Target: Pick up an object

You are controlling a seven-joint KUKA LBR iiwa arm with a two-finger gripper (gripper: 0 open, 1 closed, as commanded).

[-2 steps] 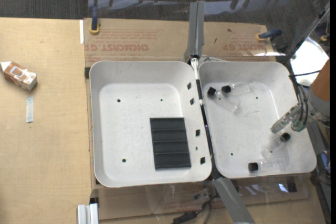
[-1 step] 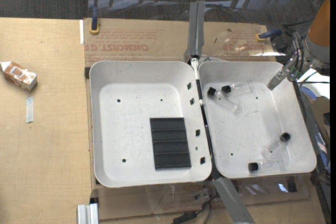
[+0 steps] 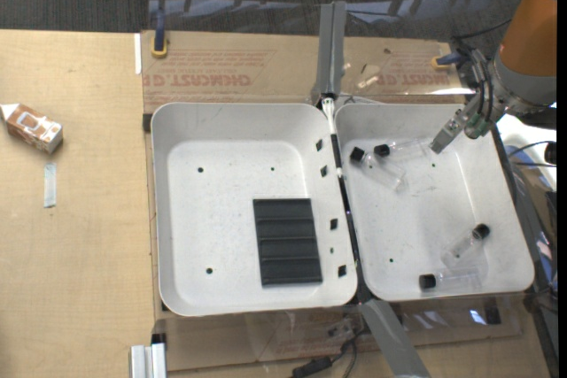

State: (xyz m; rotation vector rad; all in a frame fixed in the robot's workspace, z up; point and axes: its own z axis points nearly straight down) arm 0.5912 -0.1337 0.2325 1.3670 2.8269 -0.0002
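Note:
A black ribbed block (image 3: 288, 241) lies flat in the left bin (image 3: 177, 279), toward its front right. Several clear tubes with black caps are scattered in the right bin (image 3: 509, 217): two near the back left (image 3: 382, 151) (image 3: 358, 157), one at the right (image 3: 479, 233) and one at the front (image 3: 428, 281). My gripper (image 3: 448, 135) hangs over the back right part of the right bin, tilted down to the left. Its tip is close to the clear end of one back tube, and nothing shows in its grasp.
A metal divider (image 3: 330, 57) runs between the bins at the back. Brown cardboard (image 3: 239, 71) lies behind them. On the wooden bench to the left sit a small printed carton (image 3: 34, 128) and a white strip (image 3: 50, 186).

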